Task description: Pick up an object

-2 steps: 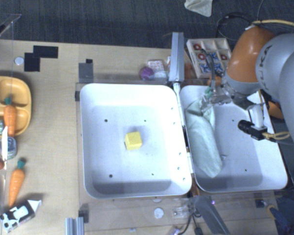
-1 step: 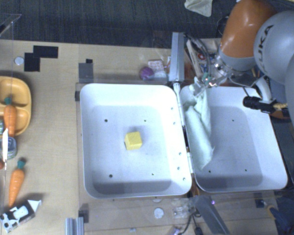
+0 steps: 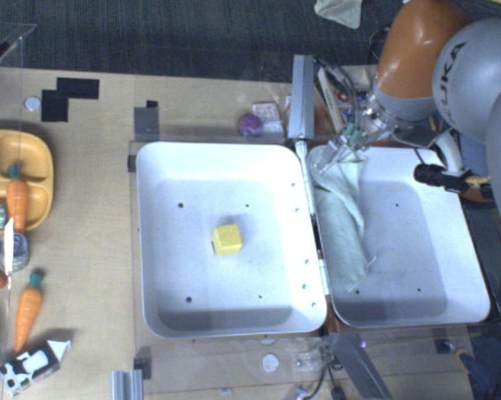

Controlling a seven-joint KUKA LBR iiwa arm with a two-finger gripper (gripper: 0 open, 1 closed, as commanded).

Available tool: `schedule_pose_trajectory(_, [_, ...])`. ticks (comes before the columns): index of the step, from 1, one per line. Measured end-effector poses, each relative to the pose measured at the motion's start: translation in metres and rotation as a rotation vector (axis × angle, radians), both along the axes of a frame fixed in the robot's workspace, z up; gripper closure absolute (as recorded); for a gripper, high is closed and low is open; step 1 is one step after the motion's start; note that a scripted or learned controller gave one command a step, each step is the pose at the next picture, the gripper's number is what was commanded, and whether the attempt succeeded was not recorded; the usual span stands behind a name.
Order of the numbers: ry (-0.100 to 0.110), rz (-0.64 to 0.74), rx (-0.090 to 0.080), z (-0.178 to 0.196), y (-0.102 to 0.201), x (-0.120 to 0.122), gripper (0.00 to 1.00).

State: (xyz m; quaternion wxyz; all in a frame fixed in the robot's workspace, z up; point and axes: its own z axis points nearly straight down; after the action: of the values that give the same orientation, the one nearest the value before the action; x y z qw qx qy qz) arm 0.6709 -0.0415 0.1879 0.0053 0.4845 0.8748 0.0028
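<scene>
Upper right of the frame: the gripper is seen at the top-left corner of the right bin, with the top edge of a pale cloth pinched between its fingers, so the fingers are closed on the cloth. The cloth is draped down the bin's left wall and its lower end is spread on the bin floor toward lower centre. It looks thin, limp, grey-white, creased along its length, low contrast against the bin.

For the lift to go well, a straight-up pull is judged best, slow enough that the tail is not snagged on the divider between the bins; a thin pinch could slip under the cloth's own drag.

Centre-left: a small yellow block is seen lying alone on the floor of the left bin, well apart from the gripper, untouched.
</scene>
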Motion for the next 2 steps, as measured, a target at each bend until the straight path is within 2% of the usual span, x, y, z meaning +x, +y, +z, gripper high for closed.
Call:
schedule_pose_trajectory(1, [0.002,0.011,-0.001,-0.001,-0.013,-0.005,0.00])
schedule_pose_trajectory(2, [0.005,-0.010,-0.001,-0.048,-0.047,-0.001,0.00])
